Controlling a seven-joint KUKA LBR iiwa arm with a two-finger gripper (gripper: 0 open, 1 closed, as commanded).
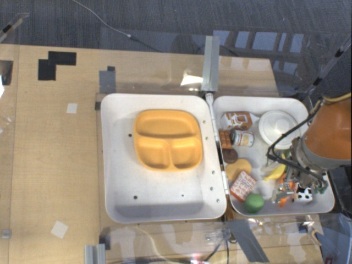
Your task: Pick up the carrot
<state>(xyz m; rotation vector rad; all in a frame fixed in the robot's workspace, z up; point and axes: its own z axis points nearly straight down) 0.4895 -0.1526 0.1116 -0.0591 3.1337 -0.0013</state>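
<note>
The bench (49,164) carries two white bins: far to the left of the claw (290,194) lies the left bin (118,164) with a yellow divided tray (168,139) in it, while the claw itself hangs low in the near right corner of the right bin (275,102), below the arm (330,139) and its orange band. Just above the claw lies a yellow banana (275,173), up and left a white bowl (276,125), left of it a green ball (254,203) and a red-and-white packet (242,186). A small orange piece, apparently the carrot (282,201), lies right at the claw's tip, and whether the claw grips it, or how wide it stands, cannot be told.
</note>
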